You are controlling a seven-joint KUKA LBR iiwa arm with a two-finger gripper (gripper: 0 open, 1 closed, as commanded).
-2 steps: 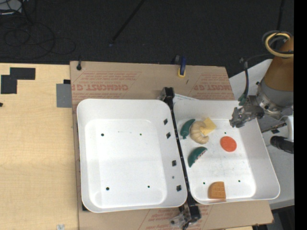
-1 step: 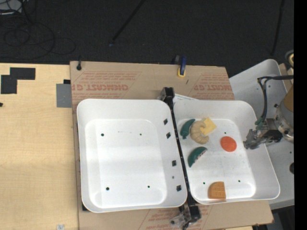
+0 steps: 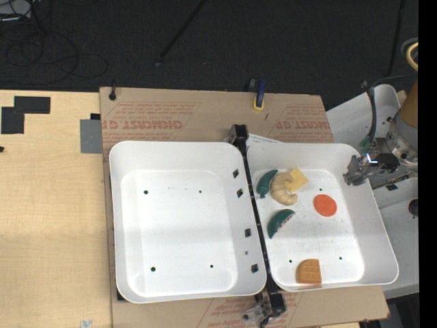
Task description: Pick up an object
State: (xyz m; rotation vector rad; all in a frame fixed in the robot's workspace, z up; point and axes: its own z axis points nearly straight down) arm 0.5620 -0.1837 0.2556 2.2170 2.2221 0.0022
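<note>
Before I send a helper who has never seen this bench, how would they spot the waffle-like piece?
Start at the right-hand white bin. Go to its near edge, below the orange-red disc. The waffle-like piece lies alone there: tan-orange, squarish, with a grid surface, unlike the green curved pieces further up.

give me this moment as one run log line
gripper: at right bin's right rim, holding nothing | orange disc: nearest, untouched | waffle: front of bin | pick: not yet done

Two white bins [image 3: 177, 152]: the right bin [image 3: 372, 251] holds two dark teal pieces [image 3: 265, 181], a pale yellow block [image 3: 296, 179], a beige lump [image 3: 283, 195], a red-orange disc [image 3: 325, 206] and an orange waffle-patterned piece [image 3: 308, 272]. Brown cardboard [image 3: 205, 115] bears red lettering.
</note>
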